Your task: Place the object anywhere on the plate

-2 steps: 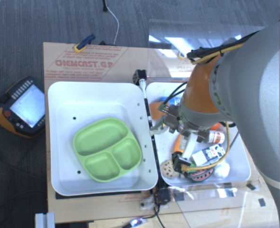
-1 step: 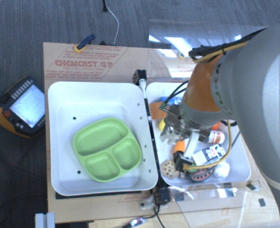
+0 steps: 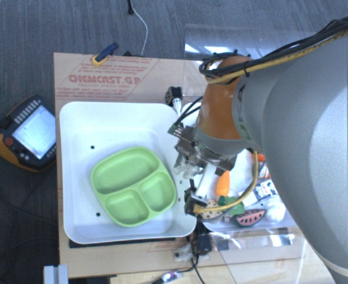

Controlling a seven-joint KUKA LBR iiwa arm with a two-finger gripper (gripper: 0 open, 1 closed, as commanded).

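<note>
Grey arm (image 3: 303, 129) fills the right of the frame, its claw (image 3: 188, 161) low over the right bin (image 3: 250, 218), near an orange carrot (image 3: 223, 184) and watermelon slice (image 3: 249, 218). Green three-part plate (image 3: 133, 185) lies in the left bin (image 3: 79, 135), centre-left

Single overhead view, slanting down on bins (image 3: 73, 176)

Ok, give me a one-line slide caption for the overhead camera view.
Grey arm with orange band reaches over the right bin's toys, beside a green divided plate in the left white bin.
</note>
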